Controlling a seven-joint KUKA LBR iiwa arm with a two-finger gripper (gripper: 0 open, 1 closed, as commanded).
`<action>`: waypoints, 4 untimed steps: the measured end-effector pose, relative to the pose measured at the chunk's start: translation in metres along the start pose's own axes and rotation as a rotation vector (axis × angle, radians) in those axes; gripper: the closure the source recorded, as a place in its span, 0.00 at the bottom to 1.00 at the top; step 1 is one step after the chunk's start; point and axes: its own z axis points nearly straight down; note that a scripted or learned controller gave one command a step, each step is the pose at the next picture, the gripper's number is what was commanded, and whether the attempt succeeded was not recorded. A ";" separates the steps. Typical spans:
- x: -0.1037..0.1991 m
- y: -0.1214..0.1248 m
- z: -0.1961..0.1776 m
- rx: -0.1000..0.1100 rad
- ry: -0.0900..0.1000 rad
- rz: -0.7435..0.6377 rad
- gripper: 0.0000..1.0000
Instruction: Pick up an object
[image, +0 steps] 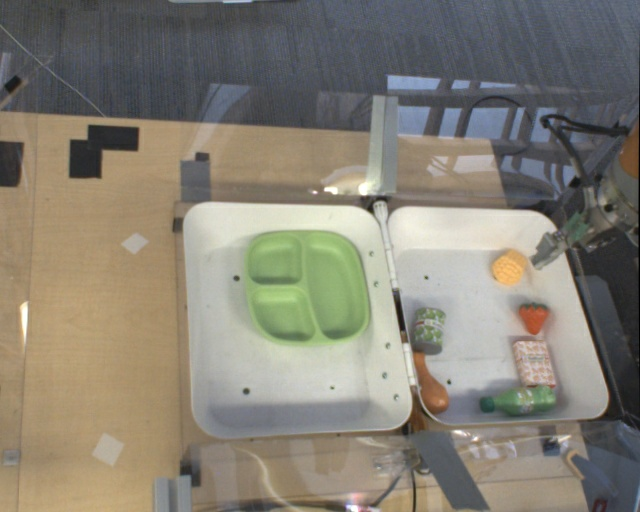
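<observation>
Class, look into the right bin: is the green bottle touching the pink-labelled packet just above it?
Touching. In the camera view, the green bottle lies directly under the pink-labelled packet, whose lower end meets the bottle with no white floor of the right bin between them.
</observation>
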 end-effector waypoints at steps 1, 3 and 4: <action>0.017 -0.073 -0.018 -0.001 -0.001 0.322 1.00; 0.002 -0.080 -0.070 0.000 0.000 1.096 1.00; 0.003 -0.073 -0.081 0.003 0.000 1.424 1.00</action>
